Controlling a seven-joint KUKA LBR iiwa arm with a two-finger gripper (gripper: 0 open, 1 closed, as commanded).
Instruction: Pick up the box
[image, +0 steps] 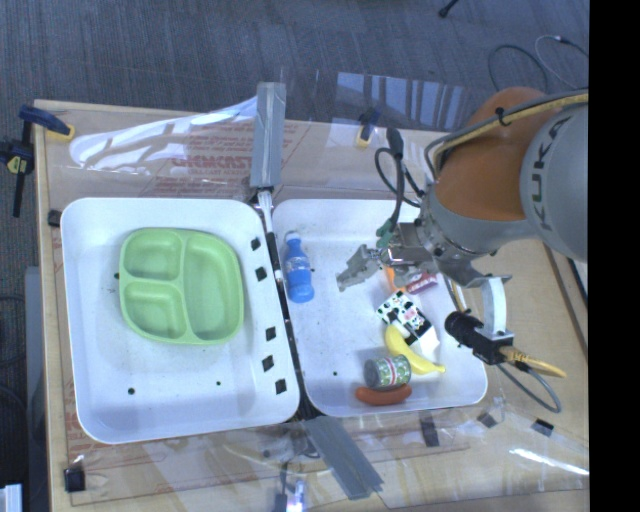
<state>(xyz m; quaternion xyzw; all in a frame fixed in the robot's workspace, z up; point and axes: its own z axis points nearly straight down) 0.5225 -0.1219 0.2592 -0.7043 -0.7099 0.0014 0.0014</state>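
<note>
ok, gripper (368, 262) is over the right bin (330, 225), claw state i can't tell. box (408, 317), the cow-patterned carton, lies on the bin floor just beside the banana (412, 356), not lifted. my read: pick not done; approach and grasp remain.

gripper (362, 266) low over right bin (330, 390), nothing visibly between fingers; black-and-white box (408, 318) just beside it touching banana (412, 355), can (387, 372), sausage (383, 395); blue bottle (297, 268) near divider, green tray (182, 285) in left bin (90, 400).
</note>
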